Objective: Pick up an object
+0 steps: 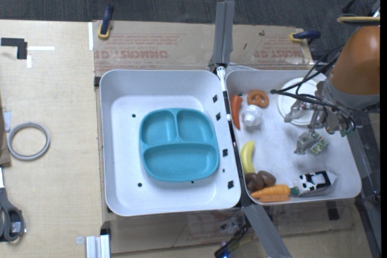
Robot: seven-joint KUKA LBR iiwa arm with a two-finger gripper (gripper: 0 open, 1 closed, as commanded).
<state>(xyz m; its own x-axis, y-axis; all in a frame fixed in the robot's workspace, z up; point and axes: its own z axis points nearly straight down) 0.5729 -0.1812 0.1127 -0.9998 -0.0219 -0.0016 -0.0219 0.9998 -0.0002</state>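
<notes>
Camera view: 2 white bins sit side by side on the bench. The left bin holds a teal divided plate, lying flat near its centre. The right bin holds the loose objects: a pretzel and a white item near the top left, a red-orange piece against the left wall, a banana below it, brown pieces, a carrot along the bottom edge, and a black-and-white toy at the bottom right. The gripper hangs over the right bin's right half, above the toy; whether it is spread or closed cannot be told. A grey ring lies on the bench at left.
</notes>
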